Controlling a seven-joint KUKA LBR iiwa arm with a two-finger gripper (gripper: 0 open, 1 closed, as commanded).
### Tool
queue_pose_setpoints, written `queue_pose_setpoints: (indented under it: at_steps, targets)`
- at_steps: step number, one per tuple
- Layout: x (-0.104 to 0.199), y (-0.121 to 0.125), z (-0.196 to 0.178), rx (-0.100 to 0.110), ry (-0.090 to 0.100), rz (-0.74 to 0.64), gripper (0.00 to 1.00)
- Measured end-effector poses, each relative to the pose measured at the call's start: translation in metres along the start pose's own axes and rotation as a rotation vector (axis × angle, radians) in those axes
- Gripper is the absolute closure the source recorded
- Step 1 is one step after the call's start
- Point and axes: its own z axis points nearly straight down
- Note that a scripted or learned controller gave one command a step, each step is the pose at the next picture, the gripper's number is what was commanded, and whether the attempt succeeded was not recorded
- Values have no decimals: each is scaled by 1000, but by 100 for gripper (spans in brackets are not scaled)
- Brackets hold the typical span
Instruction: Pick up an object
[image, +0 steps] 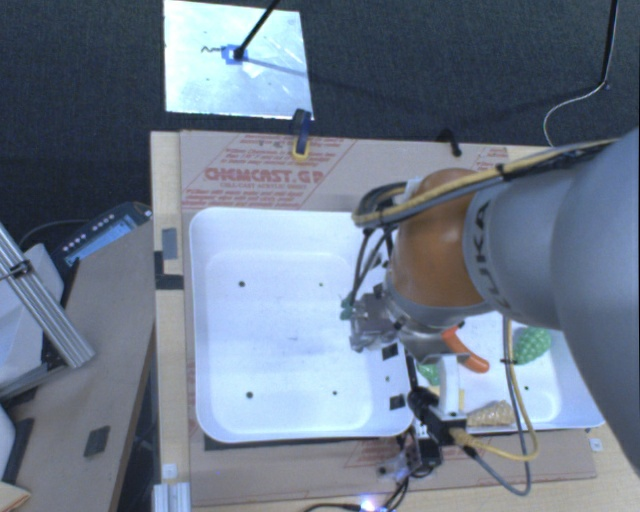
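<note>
Orange carrot-shaped toy (466, 352), tapered

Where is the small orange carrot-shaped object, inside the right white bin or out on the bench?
Inside. The small orange carrot-shaped object lies on the floor of the right white bin, partly hidden by the grey arm.

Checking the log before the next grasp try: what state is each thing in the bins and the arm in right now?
Arm: reaching in over the seam between the bins, hiding much of the right bin.
Left bin: flat on the bench, nothing visible inside it.
Right bin: mostly covered by the arm.
Orange object: lying in the right bin, partly hidden.
Green object: lying in the right bin.
Tan cone: lying on its side near the front rim.
</note>
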Motion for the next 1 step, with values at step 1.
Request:
queue_pose_setpoints:
  at_steps: [1]
  targets:
    - [55,69,11,-7,0,-2,100]
